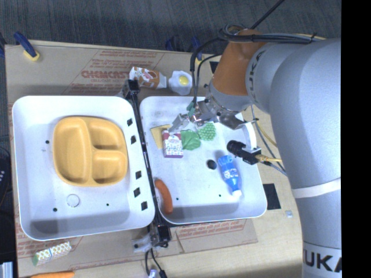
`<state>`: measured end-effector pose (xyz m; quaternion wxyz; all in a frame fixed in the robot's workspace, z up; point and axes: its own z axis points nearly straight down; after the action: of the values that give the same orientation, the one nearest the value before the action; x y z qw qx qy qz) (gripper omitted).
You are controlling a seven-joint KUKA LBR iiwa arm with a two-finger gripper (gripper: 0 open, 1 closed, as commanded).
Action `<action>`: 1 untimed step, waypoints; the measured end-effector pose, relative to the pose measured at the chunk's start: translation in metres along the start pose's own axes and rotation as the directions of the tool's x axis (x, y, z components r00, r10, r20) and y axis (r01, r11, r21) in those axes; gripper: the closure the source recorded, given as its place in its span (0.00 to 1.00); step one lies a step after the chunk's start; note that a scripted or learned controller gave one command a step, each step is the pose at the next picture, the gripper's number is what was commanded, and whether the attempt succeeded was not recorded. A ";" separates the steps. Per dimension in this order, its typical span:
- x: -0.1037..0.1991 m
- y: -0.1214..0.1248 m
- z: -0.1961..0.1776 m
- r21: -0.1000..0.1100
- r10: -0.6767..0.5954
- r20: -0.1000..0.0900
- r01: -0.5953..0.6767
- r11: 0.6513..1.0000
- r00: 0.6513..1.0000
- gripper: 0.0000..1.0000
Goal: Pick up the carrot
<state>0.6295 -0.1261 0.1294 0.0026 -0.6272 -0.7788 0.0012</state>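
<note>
1. Carrot [164, 195]: lies at the right bin's [255, 204] lower-left edge.
2. Gripper [186, 119]: over the bin's upper area; finger spread indiscernible.
3. Cardboard [93, 62] underlies both bins; dark carpet [116, 10] beyond.

A single fixed camera looks down at a slant from above the cardboard-covered table [104, 68], far enough to frame both shallow white plastic bins [23, 155] side by side, with the grey and orange arm [290, 80] entering from the right.

arm [301, 97] cut off at right edge
</note>
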 end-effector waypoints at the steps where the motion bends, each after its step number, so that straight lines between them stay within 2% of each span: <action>1: 0.081 0.009 -0.063 -0.003 -0.131 0.003 0.131 0.991 0.991 0.00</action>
<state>0.6218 -0.0445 0.1922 0.0008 -0.5746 -0.8184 0.0006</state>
